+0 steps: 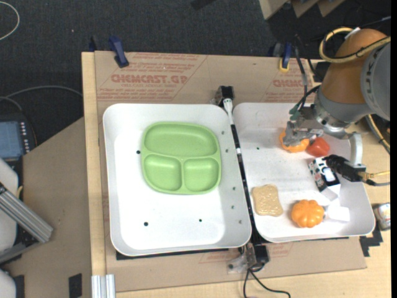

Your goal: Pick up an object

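Several objects lie in the right bin [260, 120], and the one in play seems to be the orange piece [294, 144] at the bin's far side, with a red piece [319, 146] touching it on the right; the gripper [302, 128] is down directly over the orange piece, its lower end at or against the top of it; whether it is open or closed, and whether it has hold of anything, I cannot tell from this slant, since the wrist body hides the contact.

Step in hand, as I judge it: the descent or the closing stage of a grasp on the orange piece, no lift begun; the piece appears to sit on the bin floor. Next move calls for a firm close on the orange piece alone, then a straight rise; risk is that the red neighbour gets pinched or dragged along, or that the rounded piece squirts out sideways.

Rest of the right bin: a small orange pumpkin [307, 212] near the front edge; a tan flat biscuit-like item [267, 200] just left of it, near the inner wall; a black-and-white item [323, 171] between pumpkin and gripper; some white scraps [339, 213] at the front right corner.

Left bin [118, 185]: a green divided plate [181, 157] with three compartments, set toward the far half, nothing in its compartments; both bins sit side by side on the counter [155, 73], a cardboard sheet under them.
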`<action>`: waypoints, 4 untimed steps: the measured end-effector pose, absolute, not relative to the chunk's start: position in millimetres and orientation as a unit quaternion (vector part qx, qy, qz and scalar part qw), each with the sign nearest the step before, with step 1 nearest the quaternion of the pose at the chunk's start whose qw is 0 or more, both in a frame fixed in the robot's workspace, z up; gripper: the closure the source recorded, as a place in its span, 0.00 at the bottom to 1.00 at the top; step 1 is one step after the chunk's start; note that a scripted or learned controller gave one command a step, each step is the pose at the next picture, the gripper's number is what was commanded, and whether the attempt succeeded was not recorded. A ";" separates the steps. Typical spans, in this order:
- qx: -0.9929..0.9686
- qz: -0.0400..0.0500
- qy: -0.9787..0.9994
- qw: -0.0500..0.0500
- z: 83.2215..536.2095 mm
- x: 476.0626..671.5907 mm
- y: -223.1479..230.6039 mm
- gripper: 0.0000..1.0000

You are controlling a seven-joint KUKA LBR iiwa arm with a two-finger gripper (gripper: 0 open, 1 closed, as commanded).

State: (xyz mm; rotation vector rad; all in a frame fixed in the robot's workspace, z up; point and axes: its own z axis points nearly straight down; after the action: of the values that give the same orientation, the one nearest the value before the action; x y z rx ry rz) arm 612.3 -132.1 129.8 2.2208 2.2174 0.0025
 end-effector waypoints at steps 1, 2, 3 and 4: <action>0.703 0.003 0.711 -0.001 188.6 579.6 -17.8 1.00; 0.703 0.003 0.711 0.000 223.7 565.7 66.0 1.00; 0.707 0.002 0.707 0.001 232.0 566.3 59.6 1.00; 0.704 0.003 0.711 0.000 268.4 546.2 138.8 1.00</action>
State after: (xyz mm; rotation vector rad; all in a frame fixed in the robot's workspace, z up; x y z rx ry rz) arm 546.2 138.8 268.4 2.2108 2.2329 0.0093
